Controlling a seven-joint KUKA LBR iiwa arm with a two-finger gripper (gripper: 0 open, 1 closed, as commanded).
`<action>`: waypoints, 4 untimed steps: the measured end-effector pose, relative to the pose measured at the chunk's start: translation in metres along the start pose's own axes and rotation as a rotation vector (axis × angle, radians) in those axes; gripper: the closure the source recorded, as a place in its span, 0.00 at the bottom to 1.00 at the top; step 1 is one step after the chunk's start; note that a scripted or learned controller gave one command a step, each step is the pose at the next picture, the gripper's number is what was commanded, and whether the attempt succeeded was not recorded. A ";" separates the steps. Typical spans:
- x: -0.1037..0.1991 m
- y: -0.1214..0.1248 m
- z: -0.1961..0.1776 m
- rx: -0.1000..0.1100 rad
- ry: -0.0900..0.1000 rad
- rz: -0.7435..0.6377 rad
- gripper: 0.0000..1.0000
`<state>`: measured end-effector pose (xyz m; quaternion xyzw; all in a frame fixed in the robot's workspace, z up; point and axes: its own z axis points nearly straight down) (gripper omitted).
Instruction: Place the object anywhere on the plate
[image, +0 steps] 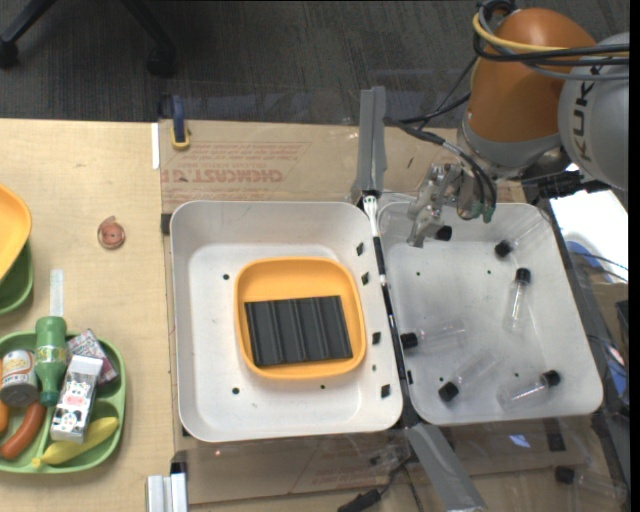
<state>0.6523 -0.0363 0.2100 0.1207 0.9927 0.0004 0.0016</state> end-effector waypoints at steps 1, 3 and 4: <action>0.000 -0.001 -0.012 -0.001 -0.002 -0.278 1.00; -0.007 0.002 -0.011 -0.002 -0.002 -0.733 1.00; -0.015 -0.030 -0.047 -0.001 -0.003 -0.791 1.00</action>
